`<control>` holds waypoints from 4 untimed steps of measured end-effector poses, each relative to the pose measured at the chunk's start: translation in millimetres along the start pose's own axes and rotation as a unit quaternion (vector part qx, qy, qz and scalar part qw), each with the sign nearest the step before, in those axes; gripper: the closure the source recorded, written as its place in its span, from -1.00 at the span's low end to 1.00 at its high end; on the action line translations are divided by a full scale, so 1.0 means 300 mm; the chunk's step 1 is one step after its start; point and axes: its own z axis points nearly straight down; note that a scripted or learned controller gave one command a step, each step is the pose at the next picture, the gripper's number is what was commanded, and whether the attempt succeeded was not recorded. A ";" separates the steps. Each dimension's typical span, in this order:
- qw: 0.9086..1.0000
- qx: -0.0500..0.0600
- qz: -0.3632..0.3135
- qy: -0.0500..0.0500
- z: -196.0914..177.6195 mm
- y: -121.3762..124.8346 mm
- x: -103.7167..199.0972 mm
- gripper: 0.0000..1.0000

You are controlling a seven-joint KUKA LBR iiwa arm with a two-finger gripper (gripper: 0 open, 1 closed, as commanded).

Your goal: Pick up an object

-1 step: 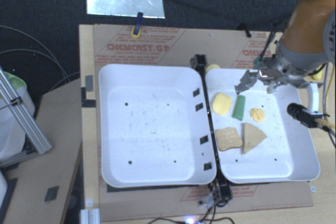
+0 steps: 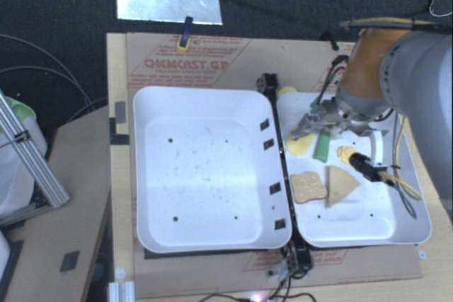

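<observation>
My gripper (image 2: 309, 126) is low over the back left part of the right bin (image 2: 368, 226), on the grey arm with its orange band (image 2: 368, 64). Just under and beside it lie a pale yellow piece (image 2: 300, 146) and a green stick-shaped item (image 2: 322, 146); whether the gripper touches either I cannot tell. A small yellow object (image 2: 346, 153) sits to the right of the green one. Nearer the front are a round tan bread slice (image 2: 308, 187) and a tan wedge (image 2: 342, 184). Another yellow item (image 2: 287, 91) rests at the bin's back left corner.
The left bin (image 2: 205, 173) sits beside the right one, with a black hinge strip (image 2: 277, 152) between them. Both rest on a cardboard sheet (image 2: 191, 60). Yellow and black cables (image 2: 396, 184) trail from the arm over the right bin's right side.
</observation>
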 end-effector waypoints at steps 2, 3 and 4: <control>1.000 0.001 -0.002 0.002 -0.338 -0.120 0.189 -1.00; 1.000 -0.001 -0.002 0.001 -0.321 0.108 0.327 -1.00; 1.000 0.001 0.003 0.000 -0.319 0.098 0.212 -1.00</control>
